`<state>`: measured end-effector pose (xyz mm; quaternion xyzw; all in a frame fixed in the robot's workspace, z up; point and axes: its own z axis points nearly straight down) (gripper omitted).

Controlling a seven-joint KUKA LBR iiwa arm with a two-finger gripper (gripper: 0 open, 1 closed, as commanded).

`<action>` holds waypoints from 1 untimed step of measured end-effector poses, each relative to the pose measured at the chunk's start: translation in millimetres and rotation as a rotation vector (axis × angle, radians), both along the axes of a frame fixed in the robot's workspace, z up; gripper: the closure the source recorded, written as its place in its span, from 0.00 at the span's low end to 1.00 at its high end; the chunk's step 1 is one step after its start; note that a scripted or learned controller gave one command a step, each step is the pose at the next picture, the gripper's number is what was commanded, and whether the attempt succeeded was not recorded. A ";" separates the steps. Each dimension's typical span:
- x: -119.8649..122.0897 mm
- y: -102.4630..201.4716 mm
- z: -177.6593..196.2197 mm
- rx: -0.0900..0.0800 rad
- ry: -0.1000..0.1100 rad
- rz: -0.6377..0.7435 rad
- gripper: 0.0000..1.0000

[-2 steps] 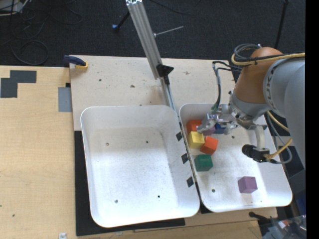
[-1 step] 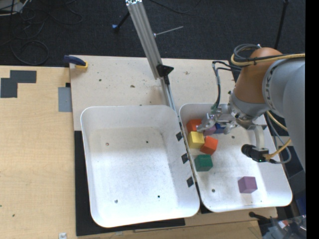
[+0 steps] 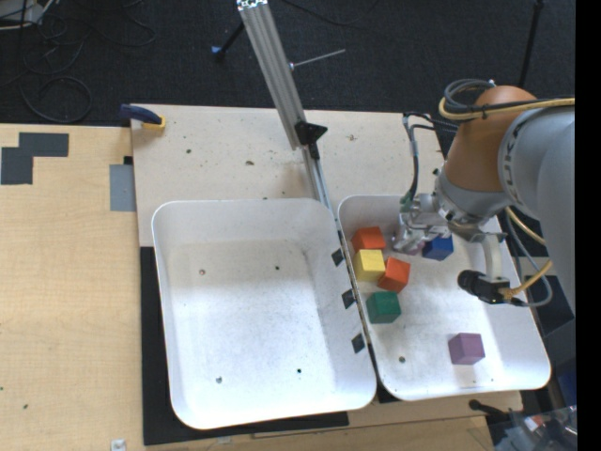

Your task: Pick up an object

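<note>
A: Listing first the bench: pale, speckled board, flat, bearing two shallow white bins with rounded corners. The left bin is smooth plastic, its floor dotted with dark specks. The right bin holds the blocks.

B: And the blocks?

A: Six small cubes, matte, hard-edged. Orange cube and yellow cube sit touching by the bin's left wall; a red-orange cube leans tilted just beside the yellow; a green cube lies just below those. A purple cube stands well apart, toward the near right corner.

B: The sixth?

A: Blue cube, glossy-dark, in the upper part of the right bin, directly at the gripper. It looks touching the metal fingers, but whether it sits between them cannot be told.

B: Fingers open or closed?

A: Cannot tell; the wrist hides them.

B: The arm?

A: Grey, rounded casing with an orange band, cables looping alongside. A ribbed aluminium bar slants across the bench between the bins.
</note>
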<state>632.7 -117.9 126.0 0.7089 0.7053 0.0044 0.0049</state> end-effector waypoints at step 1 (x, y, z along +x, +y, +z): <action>-6.5 -1.0 60.4 0.000 0.010 0.002 1.00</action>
